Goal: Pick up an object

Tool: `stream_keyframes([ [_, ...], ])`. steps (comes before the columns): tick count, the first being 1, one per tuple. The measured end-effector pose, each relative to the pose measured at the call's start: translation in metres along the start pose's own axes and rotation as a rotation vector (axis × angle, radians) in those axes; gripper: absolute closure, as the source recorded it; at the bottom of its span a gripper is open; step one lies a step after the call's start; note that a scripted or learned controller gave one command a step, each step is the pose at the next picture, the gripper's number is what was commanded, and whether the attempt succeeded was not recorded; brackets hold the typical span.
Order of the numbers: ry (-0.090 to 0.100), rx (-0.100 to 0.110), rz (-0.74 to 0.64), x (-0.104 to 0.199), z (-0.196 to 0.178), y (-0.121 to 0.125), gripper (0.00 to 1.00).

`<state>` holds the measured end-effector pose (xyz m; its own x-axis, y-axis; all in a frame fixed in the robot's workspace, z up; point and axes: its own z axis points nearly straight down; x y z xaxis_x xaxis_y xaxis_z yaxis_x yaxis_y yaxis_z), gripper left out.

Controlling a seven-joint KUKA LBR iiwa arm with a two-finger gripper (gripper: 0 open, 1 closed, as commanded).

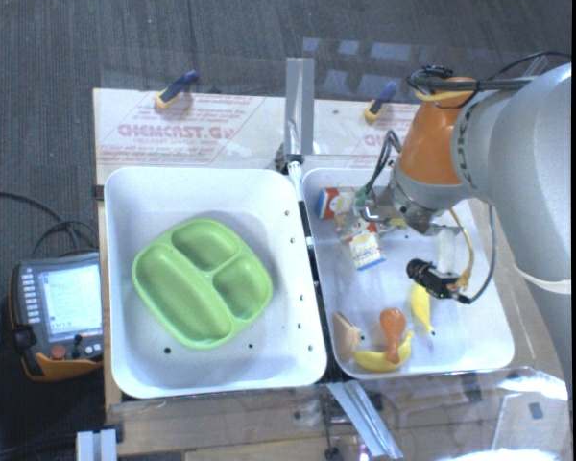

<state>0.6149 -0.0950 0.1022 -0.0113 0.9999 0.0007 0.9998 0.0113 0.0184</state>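
Starting at the left edge of the frame, a handheld control pendant (60,305) with a lit screen is seen lying on the dark floor beside the bench. Just right of it, the left bin (125,190) is occupied by a green divided plate (202,281), which is laid flat near the bin's middle with its three compartments facing up.

Right of the centre divider, the right bin (490,349) is found to hold several small things. A red and white can (328,203) is placed in its upper left corner. Just right of and below the can, a small carton (366,251) is seen; it is pale with an orange patch and a blue lower edge, boxy, tilted slightly, and resting on the bin floor in the upper left part of that bin.

The gripper (363,209) is positioned directly above the carton and just beside the can. Whether it is open or closed cannot be told, and nothing can be made out in its hold.

Along the lower edge of the bin, a tan wedge (346,331), an orange piece (393,324) and a yellow curved piece (376,359) are clustered together, with a second yellow piece (420,307) just above and to their right.

At the upper right of the frame, the arm (518,161) is seen reaching in, with its orange band (437,152) above the wrist.
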Motion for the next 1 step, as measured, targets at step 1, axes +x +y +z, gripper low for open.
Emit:
stream_keyframes([
  [1,-0.001,0.018,-0.126,0.0047,-0.0805,0.0553,1.00],
])
